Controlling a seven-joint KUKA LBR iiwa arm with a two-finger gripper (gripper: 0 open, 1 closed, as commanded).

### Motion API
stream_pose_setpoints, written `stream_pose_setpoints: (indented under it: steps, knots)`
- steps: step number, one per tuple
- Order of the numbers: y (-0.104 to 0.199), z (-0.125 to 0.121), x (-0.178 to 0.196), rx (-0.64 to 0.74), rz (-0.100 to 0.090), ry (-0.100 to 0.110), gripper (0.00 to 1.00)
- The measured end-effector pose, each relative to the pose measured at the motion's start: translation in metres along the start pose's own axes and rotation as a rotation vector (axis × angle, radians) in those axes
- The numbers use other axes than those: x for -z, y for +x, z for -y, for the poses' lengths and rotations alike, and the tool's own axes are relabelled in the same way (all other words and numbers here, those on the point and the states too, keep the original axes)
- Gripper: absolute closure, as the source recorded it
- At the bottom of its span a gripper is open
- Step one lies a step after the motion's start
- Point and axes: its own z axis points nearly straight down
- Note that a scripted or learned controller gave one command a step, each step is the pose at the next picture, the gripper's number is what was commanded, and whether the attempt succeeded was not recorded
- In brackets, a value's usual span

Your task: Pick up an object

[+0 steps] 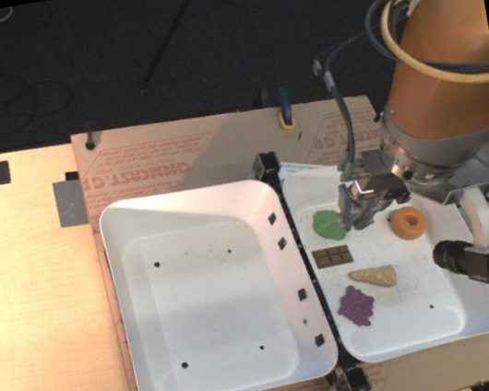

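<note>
Beside green lump (327, 224), gripper (356, 213)

A single fixed camera looks down on the bench (29, 303) from above at a slant, facing toward the dark floor beyond the bench's far edge. It stands far enough back to take in both white bins whole: the left bin (129, 229) sits near the centre of the frame and the right bin (453, 317) toward the right side. The cardboard sheet (182, 159) beneath them runs up to the far edge. The arm (444, 80) comes in from the right, its orange band looming large because it rises close to the lens, while the bin floors lie farther below.
</note>
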Motion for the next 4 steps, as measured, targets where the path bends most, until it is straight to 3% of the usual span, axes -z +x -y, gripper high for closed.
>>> stream_pose_setpoints:
  steps: [1,2,3,4]
  knots:
    - [-0.028,0.024,-0.115,-0.01,0.003,0.022,1.0]
    - [-0.028,0.022,-0.099,-0.009,0.002,0.014,1.0]
    - [-0.127,0.025,-0.165,-0.017,0.004,0.017,1.0]
    - [-0.122,0.023,-0.152,-0.011,0.001,0.012,1.0]
